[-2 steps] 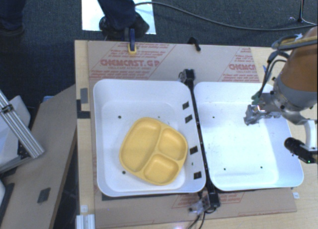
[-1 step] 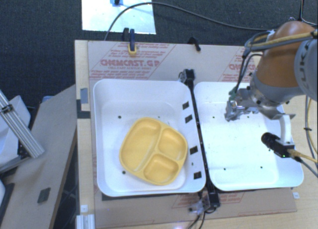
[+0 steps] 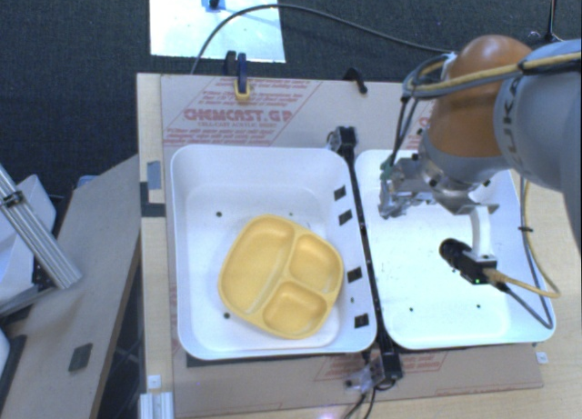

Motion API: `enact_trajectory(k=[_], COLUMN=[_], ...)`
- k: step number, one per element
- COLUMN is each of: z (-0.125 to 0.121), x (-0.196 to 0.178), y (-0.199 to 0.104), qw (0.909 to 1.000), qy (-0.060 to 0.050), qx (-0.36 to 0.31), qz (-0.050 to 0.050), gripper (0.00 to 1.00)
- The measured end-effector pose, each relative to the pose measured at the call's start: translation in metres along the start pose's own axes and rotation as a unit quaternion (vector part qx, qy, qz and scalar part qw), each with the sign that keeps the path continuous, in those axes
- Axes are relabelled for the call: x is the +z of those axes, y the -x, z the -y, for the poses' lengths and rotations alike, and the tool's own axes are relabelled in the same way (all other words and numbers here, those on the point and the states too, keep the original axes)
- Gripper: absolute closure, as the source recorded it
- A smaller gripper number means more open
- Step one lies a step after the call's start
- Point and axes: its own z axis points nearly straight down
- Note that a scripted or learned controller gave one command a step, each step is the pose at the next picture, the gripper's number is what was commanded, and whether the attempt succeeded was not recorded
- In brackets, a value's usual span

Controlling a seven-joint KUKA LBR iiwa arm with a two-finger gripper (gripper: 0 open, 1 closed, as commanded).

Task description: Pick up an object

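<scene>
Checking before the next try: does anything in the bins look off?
The yellow divided plate lies in the left bin turned at a slant to its walls. It looks whole, nothing spilled. The gripper is over the right bin, away from the plate.

Two white bins (image 3: 195, 226) stand on the counter (image 3: 151, 126). One yellow divided plate (image 3: 280, 275) lies in the bin away from the tool (image 3: 393, 201).

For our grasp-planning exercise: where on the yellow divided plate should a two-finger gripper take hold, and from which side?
Probably the raised rim of the yellow divided plate, from above: it lies flat and too wide to span. Its far edge has bare floor of the left bin beside it for one finger.
</scene>
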Motion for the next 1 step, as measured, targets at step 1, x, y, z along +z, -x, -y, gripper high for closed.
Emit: enact_trajectory(k=[1], z=[-0.0147], x=[0.0064], y=[-0.0565], qw=[1.0000], qy=[0.000], qx=[-0.001], qz=[-0.001], gripper=[1.00])
